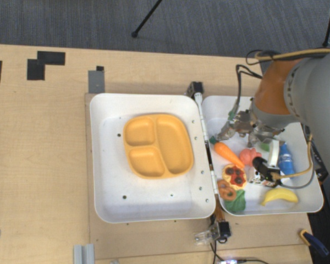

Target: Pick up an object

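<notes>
In the right bin (220, 108) we count one carrot (228, 152), one banana (279, 197), one blue bottle (285, 161) and one pizza slice (234, 176). The gripper (246, 132) hangs near the carrot; apart or together, we cannot tell. The left bin (111, 194) holds one yellow divided plate (157, 146).

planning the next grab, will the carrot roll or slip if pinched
The carrot tapers, so a pinch may squeeze it out sideways. Its rounded body could roll. It looks like smooth plastic, probably light and stiff.
</notes>
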Tool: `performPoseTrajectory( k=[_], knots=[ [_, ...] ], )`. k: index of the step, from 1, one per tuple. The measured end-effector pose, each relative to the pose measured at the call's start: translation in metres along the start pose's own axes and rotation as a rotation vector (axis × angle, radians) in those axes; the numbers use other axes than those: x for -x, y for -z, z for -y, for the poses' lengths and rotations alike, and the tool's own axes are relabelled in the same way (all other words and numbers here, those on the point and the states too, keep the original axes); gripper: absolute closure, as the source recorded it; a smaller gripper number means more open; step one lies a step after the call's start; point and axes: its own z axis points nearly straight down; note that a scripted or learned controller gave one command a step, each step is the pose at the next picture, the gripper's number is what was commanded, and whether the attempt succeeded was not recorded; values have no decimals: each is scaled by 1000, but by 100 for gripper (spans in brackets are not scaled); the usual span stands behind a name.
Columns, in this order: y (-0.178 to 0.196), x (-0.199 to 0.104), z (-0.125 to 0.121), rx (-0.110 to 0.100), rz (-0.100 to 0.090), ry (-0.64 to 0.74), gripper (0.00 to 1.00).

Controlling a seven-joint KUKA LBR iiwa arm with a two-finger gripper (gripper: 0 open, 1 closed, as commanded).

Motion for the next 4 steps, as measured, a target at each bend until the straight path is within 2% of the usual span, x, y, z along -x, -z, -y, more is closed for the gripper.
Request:
performPoseTrajectory(
  k=[1, 2, 3, 4],
  knots=[
    [1, 2, 30, 3, -1, -132, 0],
    [2, 10, 62, 9, 2, 139, 0],
    [2, 21, 107, 10, 0, -19, 0],
    [2, 17, 110, 9, 1, -152, 0]
  ],
)
